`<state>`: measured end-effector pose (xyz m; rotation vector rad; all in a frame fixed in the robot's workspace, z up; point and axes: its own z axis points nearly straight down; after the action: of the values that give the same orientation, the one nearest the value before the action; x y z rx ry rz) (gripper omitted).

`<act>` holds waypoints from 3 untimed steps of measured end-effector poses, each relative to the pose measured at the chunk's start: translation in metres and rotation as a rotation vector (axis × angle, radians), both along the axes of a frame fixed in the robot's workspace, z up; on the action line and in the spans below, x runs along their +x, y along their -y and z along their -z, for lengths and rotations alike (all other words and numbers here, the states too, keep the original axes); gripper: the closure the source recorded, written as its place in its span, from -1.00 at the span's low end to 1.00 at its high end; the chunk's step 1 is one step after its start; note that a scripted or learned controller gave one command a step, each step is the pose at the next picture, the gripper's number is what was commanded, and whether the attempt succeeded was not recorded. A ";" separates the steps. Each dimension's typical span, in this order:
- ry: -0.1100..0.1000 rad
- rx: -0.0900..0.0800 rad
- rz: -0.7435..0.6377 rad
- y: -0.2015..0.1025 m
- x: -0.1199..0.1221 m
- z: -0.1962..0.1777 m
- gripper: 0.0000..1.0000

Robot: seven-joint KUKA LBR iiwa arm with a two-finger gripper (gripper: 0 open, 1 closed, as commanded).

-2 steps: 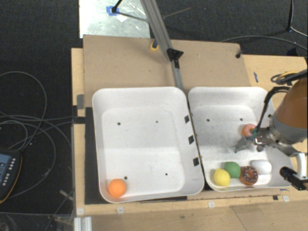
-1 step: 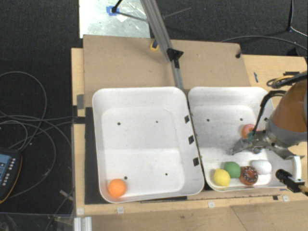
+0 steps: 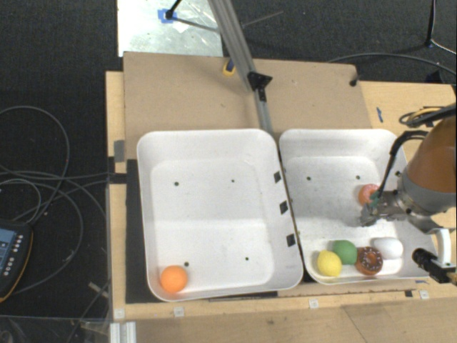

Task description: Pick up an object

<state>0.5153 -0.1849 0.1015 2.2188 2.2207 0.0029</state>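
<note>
In the right bin point(image 3: 321, 148), near its right wall, I see the tool point(image 3: 373, 211) low over the floor, with the grey arm point(image 3: 428, 170) and its orange band coming in from the right edge. A small pinkish-orange object point(image 3: 367, 191) sits right at the tool's tip, partly hidden by it; I cannot tell whether the tool is open or closed, or whether it has hold of anything. Along the front wall of the same bin lie a yellow ball point(image 3: 328, 263), a green ball point(image 3: 345, 251) just behind it, a brown sprinkled doughnut point(image 3: 369, 261) and a white egg-shaped piece point(image 3: 388, 248), all clustered close together. In the left bin point(image 3: 207, 145), an orange ball point(image 3: 173, 279) rests alone in the front left corner. Both bins sit side by side on the desk point(image 3: 307, 84), walls touching.
</note>
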 end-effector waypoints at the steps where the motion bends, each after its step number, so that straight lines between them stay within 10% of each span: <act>1: 0.005 -0.002 -0.004 0.002 0.004 -0.064 1.00; 3: 0.004 -0.002 -0.005 0.000 0.003 -0.153 1.00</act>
<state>0.5181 -0.1854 0.2545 2.2103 2.2231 0.0051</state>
